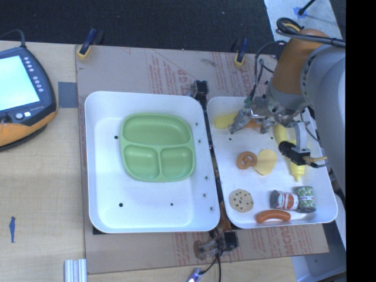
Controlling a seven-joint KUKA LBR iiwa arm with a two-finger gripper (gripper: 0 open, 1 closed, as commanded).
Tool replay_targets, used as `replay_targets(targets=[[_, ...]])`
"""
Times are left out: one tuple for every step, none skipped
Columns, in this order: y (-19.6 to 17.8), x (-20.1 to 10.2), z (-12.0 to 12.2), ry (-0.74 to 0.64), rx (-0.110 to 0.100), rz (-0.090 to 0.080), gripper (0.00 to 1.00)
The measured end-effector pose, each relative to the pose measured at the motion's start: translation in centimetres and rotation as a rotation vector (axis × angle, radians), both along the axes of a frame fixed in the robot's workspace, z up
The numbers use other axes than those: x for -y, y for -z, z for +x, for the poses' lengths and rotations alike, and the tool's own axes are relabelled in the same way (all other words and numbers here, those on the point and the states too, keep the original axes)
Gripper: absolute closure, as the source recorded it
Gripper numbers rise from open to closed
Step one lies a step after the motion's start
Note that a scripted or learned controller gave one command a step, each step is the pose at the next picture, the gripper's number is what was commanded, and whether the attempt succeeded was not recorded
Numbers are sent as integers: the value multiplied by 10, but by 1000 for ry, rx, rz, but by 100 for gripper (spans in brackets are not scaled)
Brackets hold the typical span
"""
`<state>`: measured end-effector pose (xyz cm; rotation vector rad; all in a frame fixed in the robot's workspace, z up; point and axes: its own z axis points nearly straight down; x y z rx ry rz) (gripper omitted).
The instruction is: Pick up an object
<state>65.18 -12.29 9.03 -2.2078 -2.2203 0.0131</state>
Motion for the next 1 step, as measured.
replay_targets(targets=[[-1,-14,-50,2,8,-1,0]])
